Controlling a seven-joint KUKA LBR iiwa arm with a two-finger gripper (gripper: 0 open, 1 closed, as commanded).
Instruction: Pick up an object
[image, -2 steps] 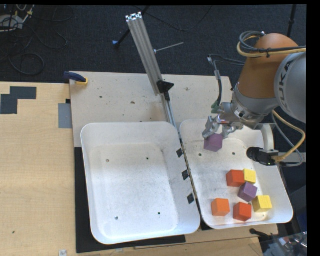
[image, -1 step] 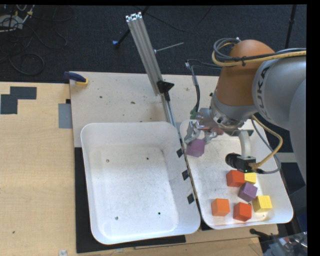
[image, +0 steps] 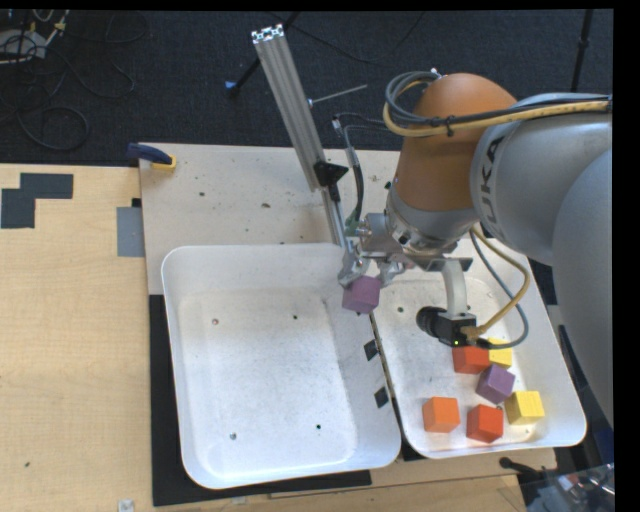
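You are carrying 1 purple cube clamped in the gripper above the bins' divider — keep lifting straight, no jerks.

You see a purple block between the jaws, lifted and tilted. Other blocks lie well apart from the jaws: orange, red, purple, yellow.

A slanted metal post with a checkered tip rises from just beside the pincer toward its upper left. A blue clamp lies well off to the upper left, with cables beyond it. A grey patch sits far left.
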